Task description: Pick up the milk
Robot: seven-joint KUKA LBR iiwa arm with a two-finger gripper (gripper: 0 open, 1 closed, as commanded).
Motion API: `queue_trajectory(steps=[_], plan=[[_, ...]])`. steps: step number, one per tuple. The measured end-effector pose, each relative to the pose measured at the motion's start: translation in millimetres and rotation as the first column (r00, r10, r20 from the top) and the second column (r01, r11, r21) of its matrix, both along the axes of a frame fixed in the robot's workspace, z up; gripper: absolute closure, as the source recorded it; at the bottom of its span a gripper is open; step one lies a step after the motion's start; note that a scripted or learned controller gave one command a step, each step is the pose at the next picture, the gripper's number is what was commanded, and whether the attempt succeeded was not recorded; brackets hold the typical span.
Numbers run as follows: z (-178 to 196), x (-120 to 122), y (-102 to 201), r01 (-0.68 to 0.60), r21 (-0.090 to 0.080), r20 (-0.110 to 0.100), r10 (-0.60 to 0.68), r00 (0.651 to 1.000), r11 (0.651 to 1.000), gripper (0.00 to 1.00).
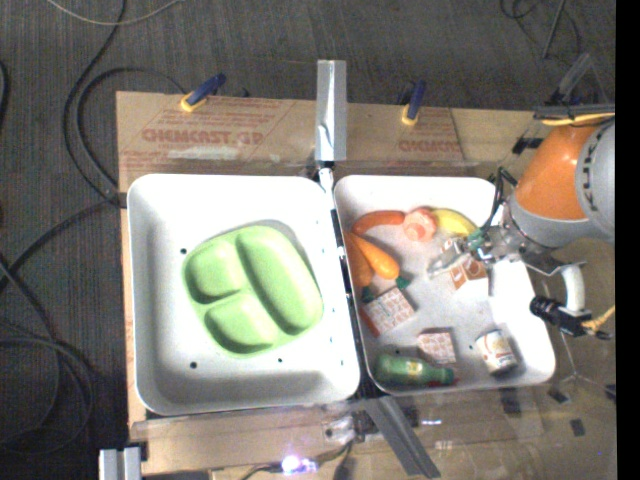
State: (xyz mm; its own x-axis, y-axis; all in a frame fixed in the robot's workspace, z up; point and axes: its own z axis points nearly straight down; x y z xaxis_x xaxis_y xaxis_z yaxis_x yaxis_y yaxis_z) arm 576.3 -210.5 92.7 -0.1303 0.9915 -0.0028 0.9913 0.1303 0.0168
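Treat milk carton [462, 271] as light, thin-walled, crushable; grip opposite flat sides gently. Cannot tell whether jaws open or closed.

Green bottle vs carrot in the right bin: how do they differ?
Colour: the green bottle is dark green with a paler label, while the carrot is orange. Place: the bottle lies along the near wall of the right bin, while the carrot sits toward the far left, next to the divider. Pose: the bottle lies roughly level across the view, while the carrot runs on a diagonal. Both are long and lying flat.
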Motion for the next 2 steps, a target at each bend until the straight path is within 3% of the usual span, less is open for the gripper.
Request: queue_trajectory(steps=[1,2], plan=[[8.7,-0.1,-0.8,0.001,-0.002,0.000,-0.001,1.000,1.000,1.00],[91.0,0.9,75.4,0.153,0.000,-0.019,-0.153,0.988,0.988,1.00]])
